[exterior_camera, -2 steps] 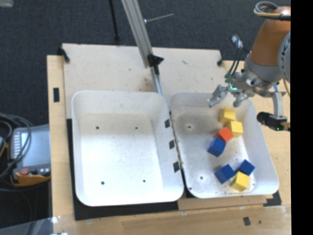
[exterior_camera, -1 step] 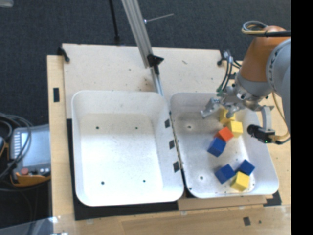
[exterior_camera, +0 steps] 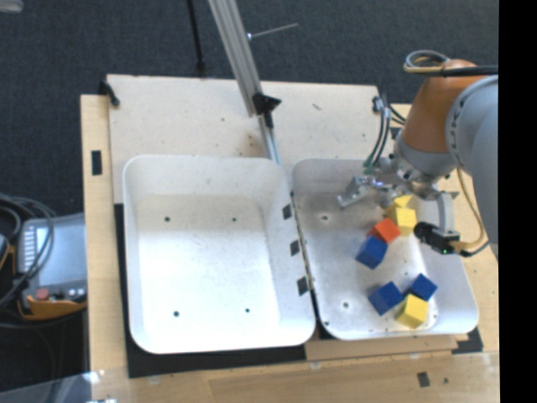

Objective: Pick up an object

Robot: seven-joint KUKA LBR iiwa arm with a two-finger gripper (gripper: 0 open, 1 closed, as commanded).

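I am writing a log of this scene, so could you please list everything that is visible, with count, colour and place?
Blue blocks: three, blue, right bin; one mid-bin, two near the front.
Yellow blocks: two, yellow, right bin; one under the arm's wrist, one at the front.
Orange block: one, orange, right bin, touching the upper yellow block.
Bins: two, white, side by side on the bench.
Bench: one, pale wood.
Metal rail: one, silver, slanting from the top.
Control pendant: one, grey and orange, far left.
Arm: one, grey with orange band, from the right.
Gripper: one, over the right bin; finger state unclear.
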